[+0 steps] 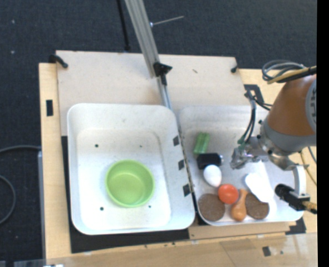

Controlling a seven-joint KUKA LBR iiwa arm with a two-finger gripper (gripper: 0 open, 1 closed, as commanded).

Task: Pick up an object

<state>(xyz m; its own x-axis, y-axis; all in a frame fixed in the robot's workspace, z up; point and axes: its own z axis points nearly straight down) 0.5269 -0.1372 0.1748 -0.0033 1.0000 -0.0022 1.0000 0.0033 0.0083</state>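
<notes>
Right bin (220,115), lower half: green block (201,143) at 12 o'clock of cluster; black object (209,160) and white egg (212,175) just below; red ball (227,193) centre; two brown discs (211,206) at 6; orange piece (240,206) between discs; white item (259,187) at 3. Jaws (240,159) above bin, nothing visibly held; opening cannot be told. Left bin (92,121): green bowl (129,183).

Glossy plastic green bowl (129,183), matt speckled white bins (86,121), pale wooden bench (106,74).
</notes>
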